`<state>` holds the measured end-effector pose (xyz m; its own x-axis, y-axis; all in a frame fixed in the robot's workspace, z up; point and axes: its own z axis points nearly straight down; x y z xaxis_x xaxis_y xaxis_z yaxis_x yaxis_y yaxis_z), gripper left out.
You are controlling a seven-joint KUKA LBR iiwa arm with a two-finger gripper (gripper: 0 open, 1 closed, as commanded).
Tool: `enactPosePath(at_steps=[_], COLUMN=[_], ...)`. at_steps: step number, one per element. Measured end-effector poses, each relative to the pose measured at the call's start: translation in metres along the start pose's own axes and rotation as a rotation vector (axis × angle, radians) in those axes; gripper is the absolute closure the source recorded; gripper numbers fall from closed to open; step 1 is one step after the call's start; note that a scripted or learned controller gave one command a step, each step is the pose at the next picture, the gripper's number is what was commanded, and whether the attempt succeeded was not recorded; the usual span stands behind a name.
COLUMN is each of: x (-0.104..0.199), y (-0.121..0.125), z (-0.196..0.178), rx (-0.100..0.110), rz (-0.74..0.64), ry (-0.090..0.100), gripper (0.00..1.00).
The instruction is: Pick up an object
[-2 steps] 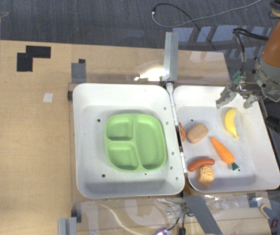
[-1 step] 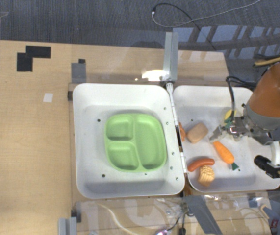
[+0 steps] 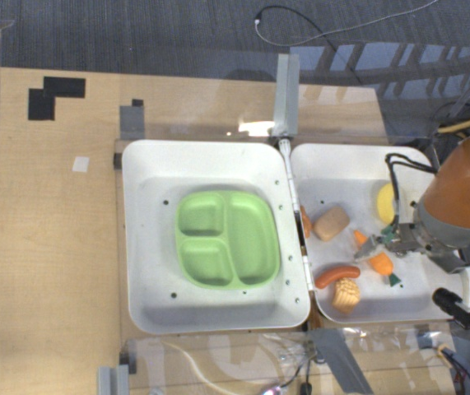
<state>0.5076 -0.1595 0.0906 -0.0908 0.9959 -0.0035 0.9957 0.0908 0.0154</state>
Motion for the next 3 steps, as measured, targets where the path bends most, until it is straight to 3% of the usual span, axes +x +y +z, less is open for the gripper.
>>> enactPosePath(at_steps=[1,2,3], x=[0.002,0.025,0.051], y=[0.003,-0.017,-0.005], z=[-0.012,-0.026,-0.047], rx=[-0.006,0.011,0.009], rz=[-0.002,-0.253,-0.193], ry=[0.002,0.005,0.004], gripper=[1.0,1.0,1.0])
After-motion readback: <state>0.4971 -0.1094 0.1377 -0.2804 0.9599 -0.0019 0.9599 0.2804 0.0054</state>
